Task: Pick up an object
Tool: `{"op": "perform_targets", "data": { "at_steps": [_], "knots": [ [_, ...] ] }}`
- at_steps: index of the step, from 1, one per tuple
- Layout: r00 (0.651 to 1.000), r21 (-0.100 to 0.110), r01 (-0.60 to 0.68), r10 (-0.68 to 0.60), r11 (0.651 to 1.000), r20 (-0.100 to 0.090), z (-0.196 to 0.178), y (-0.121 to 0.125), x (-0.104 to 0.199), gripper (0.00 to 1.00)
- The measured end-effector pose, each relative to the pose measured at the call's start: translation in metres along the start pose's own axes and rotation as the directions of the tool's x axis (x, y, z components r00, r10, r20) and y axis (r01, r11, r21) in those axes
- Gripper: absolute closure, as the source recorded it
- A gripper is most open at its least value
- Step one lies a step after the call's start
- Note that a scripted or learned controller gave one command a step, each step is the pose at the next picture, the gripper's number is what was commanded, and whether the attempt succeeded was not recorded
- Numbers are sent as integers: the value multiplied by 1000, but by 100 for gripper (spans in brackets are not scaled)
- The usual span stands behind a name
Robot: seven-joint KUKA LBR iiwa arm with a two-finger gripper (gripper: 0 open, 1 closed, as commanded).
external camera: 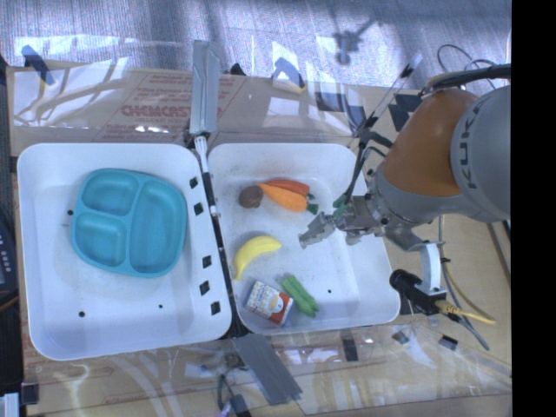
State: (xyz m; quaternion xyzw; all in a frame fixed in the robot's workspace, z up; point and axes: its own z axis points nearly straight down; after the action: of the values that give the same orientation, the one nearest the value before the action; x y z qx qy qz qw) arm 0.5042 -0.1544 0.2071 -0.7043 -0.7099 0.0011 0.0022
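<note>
fingers (pixel 314 230) over the right bin (pixel 369 278) beside the carrot (pixel 285 196), their opening impossible to tell

R bin (pixel 369 276) holds: carrot (pixel 287 198) lying flat beside red pepper (pixel 289 185), brown round item (pixel 251 197) touching carrot's tip, yellow banana (pixel 256 253) mid-bin, green veg (pixel 300 294) and small carton (pixel 267 302) near front wall.

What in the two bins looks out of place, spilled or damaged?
Nothing stands out. The blue divided plate lies flat in the left bin. In the right bin, the carrot, banana, small carton and green piece lie loose and look whole. The gripper hovers above them.
</note>
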Motion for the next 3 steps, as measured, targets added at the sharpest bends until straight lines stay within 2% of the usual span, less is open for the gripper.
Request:
{"op": "perform_targets", "data": {
  "at_steps": [1,2,3],
  "knots": [
    [1000,-4,-18,18,1000,2,115,77,8,0],
    [995,-1,95,-95,995,1,115,146,55,0],
    [987,-1,158,-158,987,1,116,69,51,0]
  ]
}}
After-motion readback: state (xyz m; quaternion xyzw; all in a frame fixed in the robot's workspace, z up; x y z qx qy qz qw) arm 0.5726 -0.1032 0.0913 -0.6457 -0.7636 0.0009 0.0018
